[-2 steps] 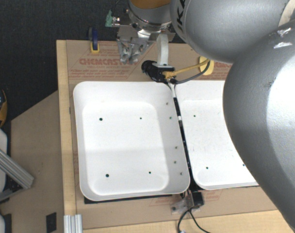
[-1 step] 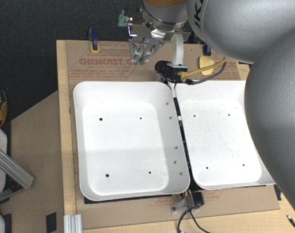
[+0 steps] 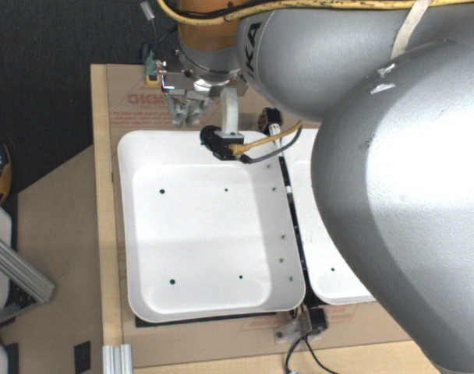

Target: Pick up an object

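One gripper hangs by two white bins.

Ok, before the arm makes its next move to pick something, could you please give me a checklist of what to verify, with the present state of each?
1. Pincer placed over a bin floor: not ok; it hangs at the far rim of the left bin.
2. Target chosen on the left bin's floor: not ok; the floor is plain white with a few small dark dots.
3. Target in the right bin: cannot tell; the arm covers most of it.
4. Both bins sitting side by side on the bench: ok.
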Robot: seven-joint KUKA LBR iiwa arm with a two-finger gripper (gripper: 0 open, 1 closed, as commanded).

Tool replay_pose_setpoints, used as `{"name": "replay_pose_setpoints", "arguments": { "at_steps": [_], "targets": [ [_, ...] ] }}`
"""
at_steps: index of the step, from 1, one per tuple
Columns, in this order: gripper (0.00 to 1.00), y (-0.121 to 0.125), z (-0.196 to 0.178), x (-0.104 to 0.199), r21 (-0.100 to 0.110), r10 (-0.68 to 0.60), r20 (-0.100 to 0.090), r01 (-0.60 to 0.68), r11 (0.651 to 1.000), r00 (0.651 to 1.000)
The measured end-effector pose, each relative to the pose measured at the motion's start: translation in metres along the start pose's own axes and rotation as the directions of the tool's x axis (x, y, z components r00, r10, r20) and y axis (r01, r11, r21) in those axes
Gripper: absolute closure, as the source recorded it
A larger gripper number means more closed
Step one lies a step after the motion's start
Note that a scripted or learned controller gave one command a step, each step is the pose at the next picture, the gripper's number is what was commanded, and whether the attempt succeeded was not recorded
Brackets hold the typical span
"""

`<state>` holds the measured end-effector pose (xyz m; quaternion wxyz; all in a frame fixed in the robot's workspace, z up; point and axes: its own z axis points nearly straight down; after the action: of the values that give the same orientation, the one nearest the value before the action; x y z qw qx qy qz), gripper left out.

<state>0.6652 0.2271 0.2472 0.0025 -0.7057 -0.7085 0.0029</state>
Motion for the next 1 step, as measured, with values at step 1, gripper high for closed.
{"name": "replay_pose_setpoints", "arguments": {
  "at_steps": [1],
  "targets": [
    [1.0,-0.0164,-0.0321,-0.0134,-0.005,0.006,-0.001,-0.006,1.0,1.0]
  ]
}}
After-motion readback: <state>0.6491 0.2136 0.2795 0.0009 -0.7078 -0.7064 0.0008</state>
